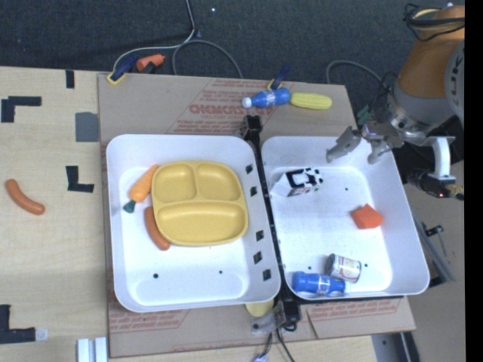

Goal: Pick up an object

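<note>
My gripper (358,151) hangs over the back edge of the right bin (404,202), its two fingers spread apart and open with nothing between them. In that bin lie a black-and-white toy cow (303,181) near the back left, an orange block (367,217) at the right, a small tin can (346,267) and a blue bottle (317,283) at the front. The cow is left of and slightly below the gripper. The left bin (121,202) holds a yellow divided plate (199,204), a carrot (140,186) and a sausage (156,230).
Behind the bins on the cardboard lie a blue-and-white toy (267,99) and a yellow corn cob (311,101). A sausage (23,197) lies on the bench far left. Black clips (255,130) join the bins along the middle divider. Cables run at the back.
</note>
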